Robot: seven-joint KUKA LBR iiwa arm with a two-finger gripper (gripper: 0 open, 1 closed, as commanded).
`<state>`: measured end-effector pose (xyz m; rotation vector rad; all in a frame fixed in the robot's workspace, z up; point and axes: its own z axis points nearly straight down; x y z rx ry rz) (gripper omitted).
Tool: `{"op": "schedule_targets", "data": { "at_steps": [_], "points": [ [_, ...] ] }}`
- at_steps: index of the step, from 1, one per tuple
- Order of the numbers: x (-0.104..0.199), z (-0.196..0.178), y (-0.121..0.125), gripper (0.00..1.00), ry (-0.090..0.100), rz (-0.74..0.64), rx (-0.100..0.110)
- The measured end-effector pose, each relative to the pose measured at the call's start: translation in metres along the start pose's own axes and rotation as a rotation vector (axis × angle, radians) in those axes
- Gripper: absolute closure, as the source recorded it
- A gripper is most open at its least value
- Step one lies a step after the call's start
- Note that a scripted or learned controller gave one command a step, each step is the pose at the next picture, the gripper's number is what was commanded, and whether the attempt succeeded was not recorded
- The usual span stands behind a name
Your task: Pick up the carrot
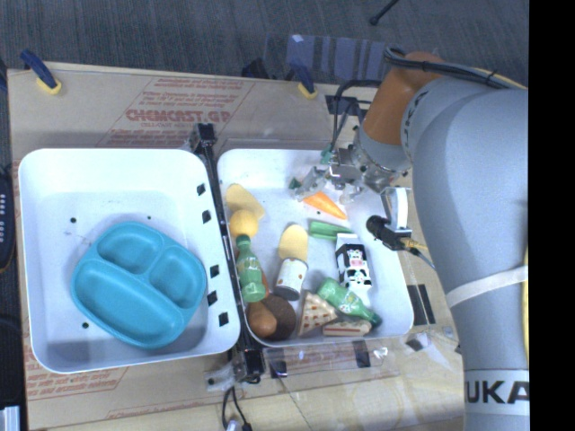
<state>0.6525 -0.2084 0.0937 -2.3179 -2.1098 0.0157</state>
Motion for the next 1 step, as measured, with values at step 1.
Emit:
{"op": "schedule_targets", "data": {
  "at_steps": [1],
  "points": [
    [0.0024, -0.0138, 0.0023, 1.00, -0.001, -0.012, -0.003]
  ]
}}
